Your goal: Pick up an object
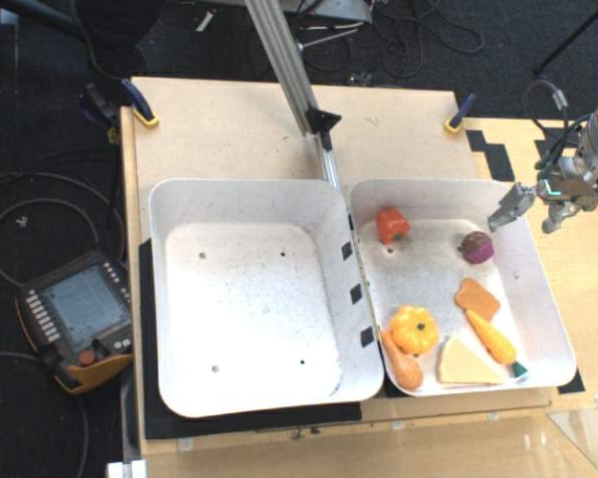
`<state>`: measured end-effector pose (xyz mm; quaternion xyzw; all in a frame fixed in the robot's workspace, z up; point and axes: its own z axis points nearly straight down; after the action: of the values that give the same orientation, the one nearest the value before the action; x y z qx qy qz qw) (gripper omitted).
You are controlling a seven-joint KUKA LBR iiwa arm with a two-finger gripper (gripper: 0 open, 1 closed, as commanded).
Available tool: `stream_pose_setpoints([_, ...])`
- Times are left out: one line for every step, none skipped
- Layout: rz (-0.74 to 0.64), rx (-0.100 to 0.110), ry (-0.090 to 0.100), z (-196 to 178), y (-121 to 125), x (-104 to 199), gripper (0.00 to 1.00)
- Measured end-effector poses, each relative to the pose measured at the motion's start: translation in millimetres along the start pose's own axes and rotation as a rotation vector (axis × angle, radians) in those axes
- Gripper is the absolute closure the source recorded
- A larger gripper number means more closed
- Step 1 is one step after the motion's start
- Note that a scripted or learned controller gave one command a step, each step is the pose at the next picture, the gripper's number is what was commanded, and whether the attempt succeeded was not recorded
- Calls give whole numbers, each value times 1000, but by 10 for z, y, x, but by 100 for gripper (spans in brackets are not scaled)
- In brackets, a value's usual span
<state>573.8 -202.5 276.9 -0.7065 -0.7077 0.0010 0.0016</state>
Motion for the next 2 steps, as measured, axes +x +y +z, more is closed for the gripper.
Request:
stream_pose_setpoints([-1, -4, -1, -22, 7, 2, 0])
stream_pose_setpoints([1, 1, 0, 410, 8, 18, 0])
